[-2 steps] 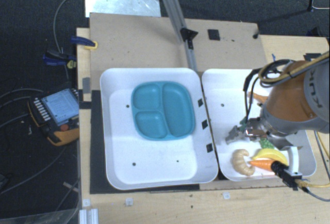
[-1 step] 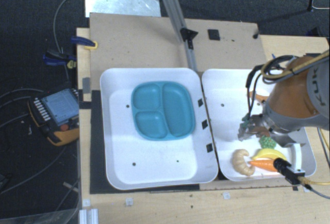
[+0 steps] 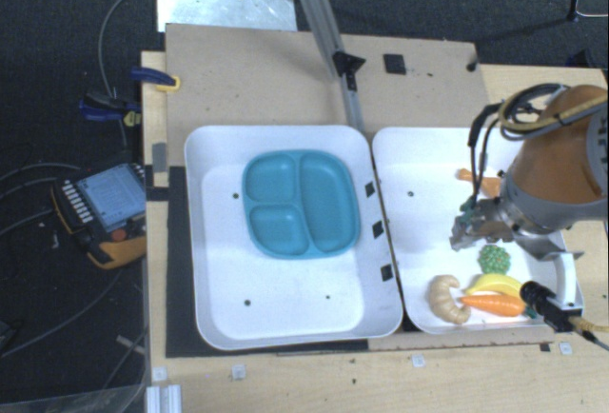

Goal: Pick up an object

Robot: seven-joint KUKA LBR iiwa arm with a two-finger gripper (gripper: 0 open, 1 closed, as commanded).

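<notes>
Here, jaws (image 3: 473, 232) low in the right bin (image 3: 419, 164), just above the broccoli (image 3: 494, 259); their state impossible to tell.

2 bins (image 3: 285, 325): smooth white plastic, slight sheen. Blue divided plate (image 3: 301, 204): matt plastic. Toy food by my gripper (image 3: 473, 228), e.g. carrot (image 3: 493, 304) and banana (image 3: 499, 285): glossy plastic. Bench top (image 3: 257, 78): matt, cardboard-like brown. My wrist band (image 3: 561, 154): smooth orange.
</notes>
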